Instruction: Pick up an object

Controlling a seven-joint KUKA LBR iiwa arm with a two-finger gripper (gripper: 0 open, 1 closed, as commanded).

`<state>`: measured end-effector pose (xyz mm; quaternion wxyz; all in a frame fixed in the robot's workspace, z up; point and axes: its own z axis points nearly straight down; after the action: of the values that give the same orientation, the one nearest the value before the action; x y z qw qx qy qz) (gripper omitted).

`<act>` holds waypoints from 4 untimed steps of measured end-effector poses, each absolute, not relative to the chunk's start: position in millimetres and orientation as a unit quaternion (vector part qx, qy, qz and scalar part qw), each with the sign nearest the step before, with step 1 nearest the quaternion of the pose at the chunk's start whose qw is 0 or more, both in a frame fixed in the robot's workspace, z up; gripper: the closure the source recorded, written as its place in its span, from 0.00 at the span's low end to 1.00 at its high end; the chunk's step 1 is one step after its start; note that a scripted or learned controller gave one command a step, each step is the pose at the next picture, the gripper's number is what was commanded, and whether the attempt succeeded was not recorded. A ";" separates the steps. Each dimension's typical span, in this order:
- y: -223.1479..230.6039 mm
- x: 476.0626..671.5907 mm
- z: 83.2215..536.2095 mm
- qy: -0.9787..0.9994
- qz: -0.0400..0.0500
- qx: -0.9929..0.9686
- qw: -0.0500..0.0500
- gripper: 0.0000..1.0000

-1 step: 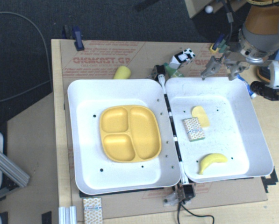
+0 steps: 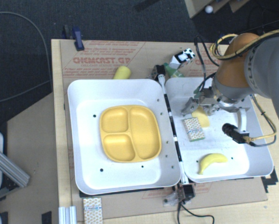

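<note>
Yellow block [image 2: 203,120]: right bin [image 2: 258,157], far side, just beside patterned packet [image 2: 193,128].
Gripper [image 2: 198,105]: low over block, grip state unclear.
Tip: centre on block, avoid packet.
Banana [image 2: 211,162]: near side.

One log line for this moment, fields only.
gripper: low in right bin, over yellow block | packet, banana: loose | plate: left bin

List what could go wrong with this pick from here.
The gripper hangs over the pale yellow block, which touches the patterned packet; closing there may nudge or catch both. The block sits near the right bin's inner wall, so a finger could hit it. The banana lies apart, untouched.
</note>
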<state>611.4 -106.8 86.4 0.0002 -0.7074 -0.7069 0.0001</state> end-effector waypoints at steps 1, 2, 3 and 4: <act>-97.5 599.2 84.6 -0.707 0.001 -0.707 0.002 0.00; -114.2 624.5 84.9 -0.707 0.000 -0.707 -0.001 0.00; -113.9 625.1 95.1 -0.707 -0.001 -0.708 -0.002 1.00; -113.8 625.0 94.9 -0.707 -0.001 -0.707 -0.002 0.00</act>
<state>625.0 -113.8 94.9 -0.0017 -0.7075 -0.7067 -0.0012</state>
